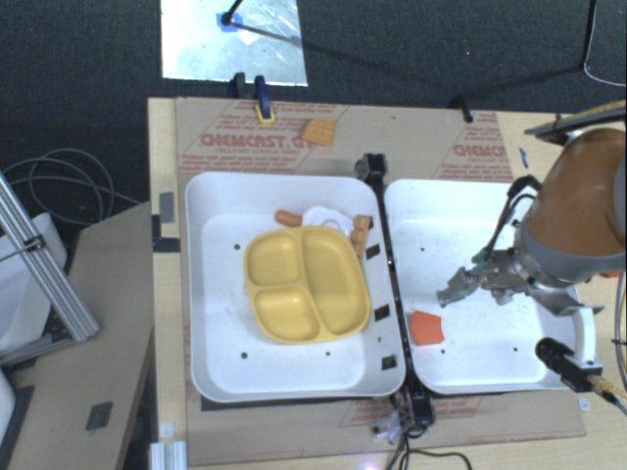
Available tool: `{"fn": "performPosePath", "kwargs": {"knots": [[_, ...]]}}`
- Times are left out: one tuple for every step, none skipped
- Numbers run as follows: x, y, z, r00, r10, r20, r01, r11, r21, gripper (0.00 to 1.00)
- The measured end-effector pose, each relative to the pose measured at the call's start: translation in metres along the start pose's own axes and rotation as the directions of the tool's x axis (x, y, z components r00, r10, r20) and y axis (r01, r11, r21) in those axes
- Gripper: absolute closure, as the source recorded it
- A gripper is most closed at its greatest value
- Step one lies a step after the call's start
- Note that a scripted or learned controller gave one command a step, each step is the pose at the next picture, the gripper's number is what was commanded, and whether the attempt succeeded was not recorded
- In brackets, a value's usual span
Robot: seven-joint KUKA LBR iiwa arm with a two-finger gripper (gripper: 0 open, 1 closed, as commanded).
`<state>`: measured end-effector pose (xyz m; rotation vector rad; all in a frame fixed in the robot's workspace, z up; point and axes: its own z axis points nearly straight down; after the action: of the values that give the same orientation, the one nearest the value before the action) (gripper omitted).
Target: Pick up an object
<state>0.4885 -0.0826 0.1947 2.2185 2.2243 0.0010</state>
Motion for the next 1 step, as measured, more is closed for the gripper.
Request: {"fn": "performPosePath", "kwargs": {"knots": [[-0.0624, 0.011, -0.1467, 1.0, 0.006, 0.008, -0.006, 1.0, -0.02, 0.0]]}}
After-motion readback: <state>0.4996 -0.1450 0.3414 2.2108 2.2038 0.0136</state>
